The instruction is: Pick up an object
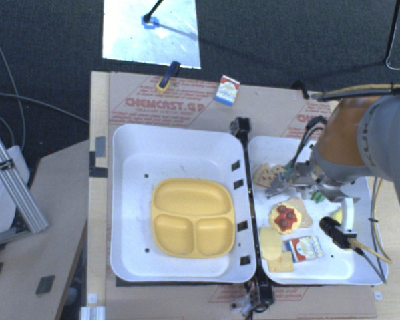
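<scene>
gripper [279, 187] low over right bin's [314, 272] toy food [286, 218]

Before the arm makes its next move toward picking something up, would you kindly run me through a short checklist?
1. Tool over the right bin: ok.
2. Objects within reach there, such as the toy pizza slice, cheese slice and small carton: ok.
3. An object between the tool's fingers: cannot tell.
4. Cookie beside the tool free of neighbours: cannot tell, partly hidden.
5. Left bin holds the yellow divided tray, away from the arm: ok.
</scene>
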{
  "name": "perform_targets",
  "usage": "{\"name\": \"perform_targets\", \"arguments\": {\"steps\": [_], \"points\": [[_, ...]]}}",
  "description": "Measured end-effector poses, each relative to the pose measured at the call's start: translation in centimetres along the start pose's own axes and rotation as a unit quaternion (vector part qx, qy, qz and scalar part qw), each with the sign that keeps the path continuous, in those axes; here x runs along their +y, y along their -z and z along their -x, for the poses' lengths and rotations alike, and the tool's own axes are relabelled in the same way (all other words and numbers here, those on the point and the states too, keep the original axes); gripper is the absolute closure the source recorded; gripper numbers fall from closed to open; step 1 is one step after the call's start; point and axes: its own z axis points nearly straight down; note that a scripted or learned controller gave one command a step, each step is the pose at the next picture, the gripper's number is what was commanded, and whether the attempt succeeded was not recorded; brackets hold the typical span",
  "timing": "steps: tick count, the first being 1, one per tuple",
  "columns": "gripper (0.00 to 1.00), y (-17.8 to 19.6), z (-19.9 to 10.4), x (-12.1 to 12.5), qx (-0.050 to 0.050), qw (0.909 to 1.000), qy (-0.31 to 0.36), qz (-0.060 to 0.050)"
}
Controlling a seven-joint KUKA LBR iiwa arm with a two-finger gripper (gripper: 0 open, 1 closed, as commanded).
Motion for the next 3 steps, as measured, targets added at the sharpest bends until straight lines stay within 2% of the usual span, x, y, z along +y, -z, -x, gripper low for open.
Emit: {"name": "perform_targets", "arguments": {"steps": [1, 2, 3], "points": [[0.00, -2.0, 0.7, -3.5, -0.001, 1.0000, 0.000, 0.005], [0.00, -2.0, 2.9, 4.2, -0.002, 1.0000, 0.001, 0.002], [0.00, -2.1, 1.5, 8.2, -0.005, 0.9998, 0.003, -0.017]]}}
